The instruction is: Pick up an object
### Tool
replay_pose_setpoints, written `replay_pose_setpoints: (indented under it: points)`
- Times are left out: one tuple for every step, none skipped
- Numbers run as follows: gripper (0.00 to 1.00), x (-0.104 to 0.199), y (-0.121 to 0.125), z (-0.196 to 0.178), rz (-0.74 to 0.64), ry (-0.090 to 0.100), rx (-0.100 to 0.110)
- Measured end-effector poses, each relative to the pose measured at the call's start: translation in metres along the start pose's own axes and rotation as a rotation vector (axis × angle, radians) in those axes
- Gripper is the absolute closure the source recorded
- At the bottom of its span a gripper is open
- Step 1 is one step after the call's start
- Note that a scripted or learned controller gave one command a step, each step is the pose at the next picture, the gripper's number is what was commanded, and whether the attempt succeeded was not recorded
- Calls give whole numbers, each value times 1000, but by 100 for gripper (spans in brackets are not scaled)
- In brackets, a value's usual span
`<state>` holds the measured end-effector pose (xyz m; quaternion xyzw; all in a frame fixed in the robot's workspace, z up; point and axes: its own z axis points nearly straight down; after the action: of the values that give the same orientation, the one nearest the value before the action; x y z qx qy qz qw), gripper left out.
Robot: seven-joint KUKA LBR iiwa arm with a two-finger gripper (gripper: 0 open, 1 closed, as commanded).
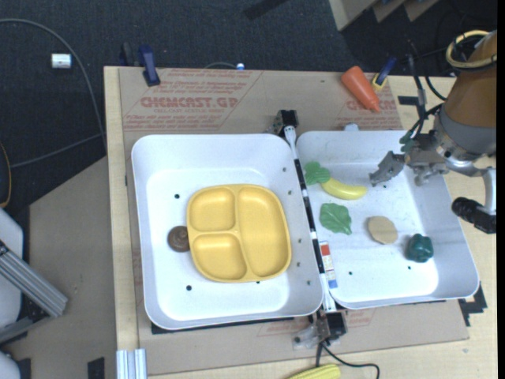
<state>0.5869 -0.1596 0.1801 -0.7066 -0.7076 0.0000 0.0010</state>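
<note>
your claw (404, 169) hangs with fingers spread, gripping nothing, over the right bin (450, 279), the banana (345, 189) just left of it.

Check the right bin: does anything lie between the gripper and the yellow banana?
Nothing visible does. The gripper hangs just right of the banana, with bare bin floor between them. The light green piece lies on the banana's far left side.

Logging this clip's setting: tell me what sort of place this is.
Probably a robotics lab bench: two shallow white plastic bins on a board, toy food like a yellow plastic banana, and cables on dark carpet.
</note>
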Motion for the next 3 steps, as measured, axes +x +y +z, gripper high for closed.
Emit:
replay_pose_setpoints:
  points:
    - [0, -42, -40, 93, 3, -3, -6]
    - [0, 26, 77, 97, -1, 1, 14]
    - [0, -51, 78, 96, -2, 5, 9]
